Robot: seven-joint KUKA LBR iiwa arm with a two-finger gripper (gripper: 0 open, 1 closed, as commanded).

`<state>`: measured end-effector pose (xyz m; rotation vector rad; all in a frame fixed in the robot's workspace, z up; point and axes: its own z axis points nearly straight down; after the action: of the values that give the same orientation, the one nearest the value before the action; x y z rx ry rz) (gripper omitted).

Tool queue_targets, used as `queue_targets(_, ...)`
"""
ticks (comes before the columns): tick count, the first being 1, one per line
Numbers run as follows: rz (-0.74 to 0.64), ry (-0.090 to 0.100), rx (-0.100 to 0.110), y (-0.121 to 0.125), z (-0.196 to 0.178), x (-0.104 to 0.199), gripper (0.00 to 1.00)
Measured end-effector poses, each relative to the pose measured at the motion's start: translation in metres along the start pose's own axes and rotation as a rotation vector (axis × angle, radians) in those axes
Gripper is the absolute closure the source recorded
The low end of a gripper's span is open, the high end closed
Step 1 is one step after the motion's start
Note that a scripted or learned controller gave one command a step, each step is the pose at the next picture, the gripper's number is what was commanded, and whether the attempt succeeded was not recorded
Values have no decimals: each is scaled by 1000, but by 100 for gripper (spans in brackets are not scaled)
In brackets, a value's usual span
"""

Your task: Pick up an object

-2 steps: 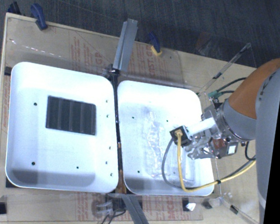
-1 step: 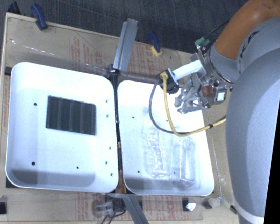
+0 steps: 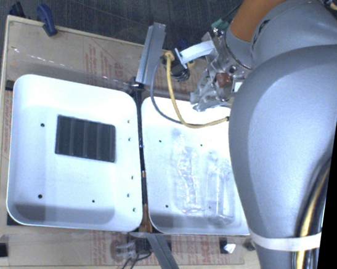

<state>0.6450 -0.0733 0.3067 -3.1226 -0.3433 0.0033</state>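
Claw (image 3: 210,93) hangs above the far rim of the right bin (image 3: 158,160); its state cannot be told. Two clear bottles (image 3: 205,182) lie inside that bin, well below the claw. Risk: transparent, rounded bottles may roll or slip from a grasp.

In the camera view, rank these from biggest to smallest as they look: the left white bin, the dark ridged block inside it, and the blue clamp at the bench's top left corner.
1. Left white bin
2. Dark ridged block
3. Blue clamp

The gaps are wide, so nearness to the camera does not change the order.
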Motion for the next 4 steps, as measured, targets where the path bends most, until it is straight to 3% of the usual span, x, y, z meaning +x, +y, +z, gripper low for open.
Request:
queue_targets(1, 14, 3, -1, -7, -60, -14, 100)
queue_targets(2, -49, 1, 2, 60, -112, -35, 100)
queue_targets(3, 9, -3, 4, 67, -34, -70, 100)
queue_targets(4, 10, -4, 4, 44, -3, -73, 100)
